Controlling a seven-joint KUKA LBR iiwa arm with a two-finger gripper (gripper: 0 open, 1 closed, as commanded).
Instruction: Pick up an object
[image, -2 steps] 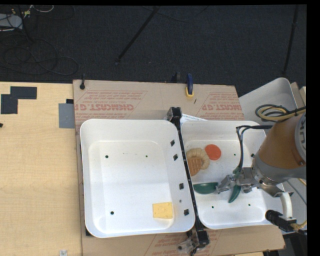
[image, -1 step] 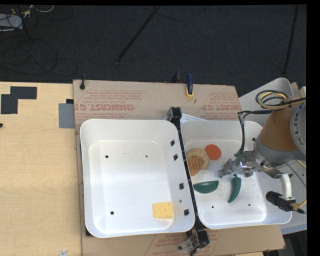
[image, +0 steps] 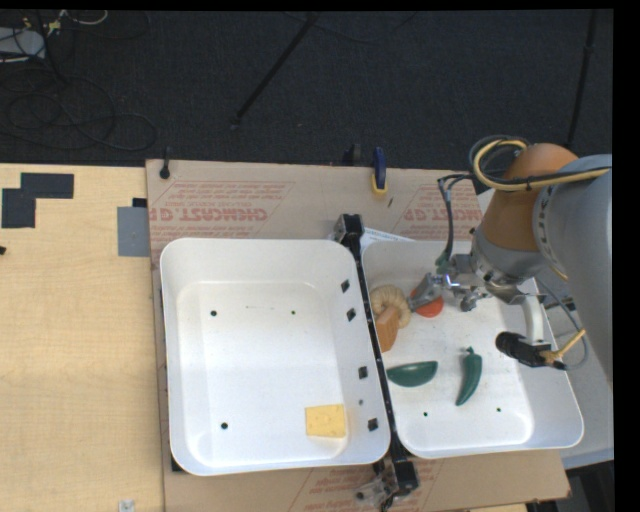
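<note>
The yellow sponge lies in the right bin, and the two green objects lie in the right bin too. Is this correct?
Not quite. The camera view shows the yellow sponge in the left bin, near its front edge. The two green objects do lie in the right bin.

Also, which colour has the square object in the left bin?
Pale yellow. The square object shows in the camera view.

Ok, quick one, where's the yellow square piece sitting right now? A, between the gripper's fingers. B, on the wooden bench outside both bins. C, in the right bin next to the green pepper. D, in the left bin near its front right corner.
D: the yellow square piece lies flat on the floor of the left bin, near its front right corner.
</note>
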